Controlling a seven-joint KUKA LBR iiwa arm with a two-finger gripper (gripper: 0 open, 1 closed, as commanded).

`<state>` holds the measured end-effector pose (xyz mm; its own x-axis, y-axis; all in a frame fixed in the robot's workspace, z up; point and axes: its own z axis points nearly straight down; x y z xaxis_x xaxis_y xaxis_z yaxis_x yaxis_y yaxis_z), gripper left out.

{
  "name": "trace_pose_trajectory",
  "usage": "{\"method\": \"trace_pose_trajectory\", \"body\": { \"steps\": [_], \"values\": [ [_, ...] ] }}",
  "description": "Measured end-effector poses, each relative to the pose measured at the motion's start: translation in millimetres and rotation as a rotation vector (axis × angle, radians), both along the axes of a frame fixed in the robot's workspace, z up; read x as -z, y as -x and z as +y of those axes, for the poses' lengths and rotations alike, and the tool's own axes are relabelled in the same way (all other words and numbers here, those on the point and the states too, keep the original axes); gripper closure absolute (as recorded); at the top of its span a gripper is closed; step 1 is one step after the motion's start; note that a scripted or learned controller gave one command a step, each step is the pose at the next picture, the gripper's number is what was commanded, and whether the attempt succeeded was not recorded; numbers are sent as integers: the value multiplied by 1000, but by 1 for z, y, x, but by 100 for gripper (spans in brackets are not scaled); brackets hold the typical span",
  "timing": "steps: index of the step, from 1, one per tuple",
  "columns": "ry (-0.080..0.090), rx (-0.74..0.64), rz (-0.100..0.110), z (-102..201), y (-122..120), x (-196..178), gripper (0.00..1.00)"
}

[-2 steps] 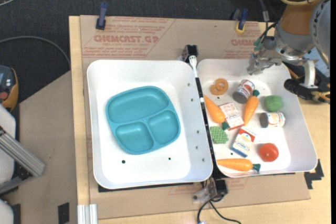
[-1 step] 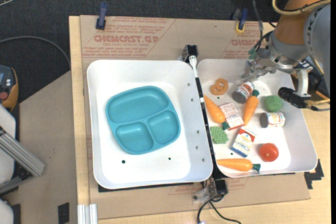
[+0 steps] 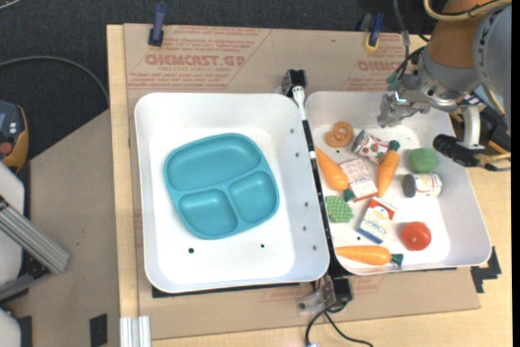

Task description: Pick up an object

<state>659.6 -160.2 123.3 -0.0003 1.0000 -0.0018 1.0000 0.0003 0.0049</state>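
While the arm comes in from the right, going left to right: left bin [image 3: 154,175] carries a teal divided plate [image 3: 221,184] about mid-floor, slightly toward its left edge. Right bin [image 3: 475,236] holds the pickable clutter. Along its left edge an orange carrot [image 3: 329,169] lies slanted, green knobbly piece [image 3: 339,210] just below it. Pretzel [image 3: 341,133] sits toward the far left corner. Small red-white carton [image 3: 370,145] beside the pretzel, pink-white packet [image 3: 357,176] below that, blue-red-white box [image 3: 375,221] nearer the front. Second carrot [image 3: 387,169] stands slanted mid-bin, its green tip touching the carton. Third carrot [image 3: 366,255] lies along the front edge. Red tomato [image 3: 416,236] front right, small can [image 3: 422,185] on its side above it, green round item [image 3: 422,159] above the can toward the right edge. Gripper [image 3: 393,111] hovers over the far edge of the right bin, above the carton, nothing seen between it; can't tell its open/closed state
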Motion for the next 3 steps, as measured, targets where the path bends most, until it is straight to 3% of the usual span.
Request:
{"method": "trace_pose_trajectory", "body": {
  "steps": [1,2,3],
  "values": [
    [-2,-6,3,68,-4,-15,100],
    [-4,-7,2,148,24,-77,100],
    [-5,-5,3,189,65,-124,100]
  ]
}}
